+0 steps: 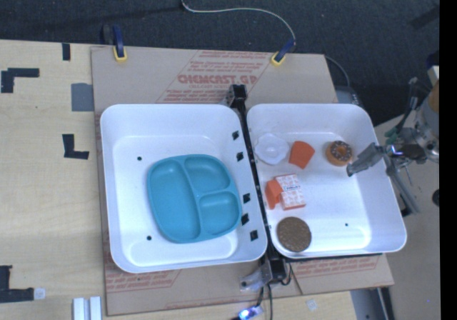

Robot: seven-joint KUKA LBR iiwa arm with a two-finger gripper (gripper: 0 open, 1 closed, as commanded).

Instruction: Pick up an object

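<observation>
— Gripper [365, 160]?
— At the right bin's [371, 229] three o'clock rim. Fingers: cannot tell, too blurred. Nothing seen held.
— Nearest object?
— Donut [338, 152], just beside, at nine o'clock from gripper. Then orange cup [302, 154], clear lid [271, 148], box [285, 192]; brown disc [293, 233] at bin's six o'clock.
— Left bin [121, 168]?
— Blue tray [193, 197], centred.

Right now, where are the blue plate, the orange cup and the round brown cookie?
blue plate [193, 197]: camera view, on the middle of its big section, in the left bin.
orange cup [302, 154]: camera view, on its side, in the right bin.
brown cookie [293, 233]: camera view, on its flat top.
</observation>
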